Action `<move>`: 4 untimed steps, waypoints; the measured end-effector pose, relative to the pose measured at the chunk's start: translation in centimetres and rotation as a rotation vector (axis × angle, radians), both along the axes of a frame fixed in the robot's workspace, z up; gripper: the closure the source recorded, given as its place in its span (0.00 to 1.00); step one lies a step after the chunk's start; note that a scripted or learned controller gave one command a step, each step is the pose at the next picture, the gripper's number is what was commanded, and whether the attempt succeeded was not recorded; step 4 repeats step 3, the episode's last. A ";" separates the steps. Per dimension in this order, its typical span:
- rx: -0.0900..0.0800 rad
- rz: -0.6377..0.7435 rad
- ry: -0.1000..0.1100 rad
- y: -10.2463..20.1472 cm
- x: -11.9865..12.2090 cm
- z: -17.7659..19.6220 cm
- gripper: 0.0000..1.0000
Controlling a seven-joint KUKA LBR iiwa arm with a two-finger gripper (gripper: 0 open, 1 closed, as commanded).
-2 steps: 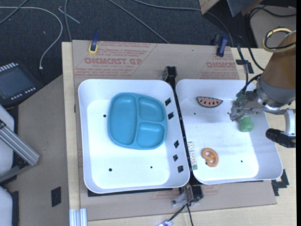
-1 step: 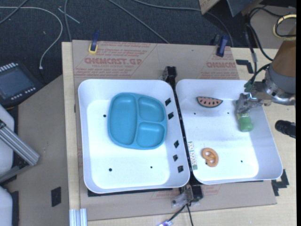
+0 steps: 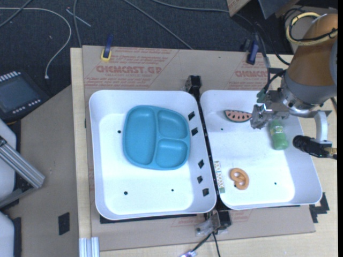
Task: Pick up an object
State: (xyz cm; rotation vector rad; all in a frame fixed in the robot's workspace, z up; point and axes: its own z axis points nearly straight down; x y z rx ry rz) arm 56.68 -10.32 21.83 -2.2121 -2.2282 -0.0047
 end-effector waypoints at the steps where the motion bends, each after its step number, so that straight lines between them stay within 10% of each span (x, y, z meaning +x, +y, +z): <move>1: -0.001 0.000 -0.001 5.5 0.1 1.0 1.00; 3: 0.000 0.000 0.004 17.6 -1.3 1.0 1.00; 4: 0.000 0.000 0.004 17.6 -1.3 1.0 1.00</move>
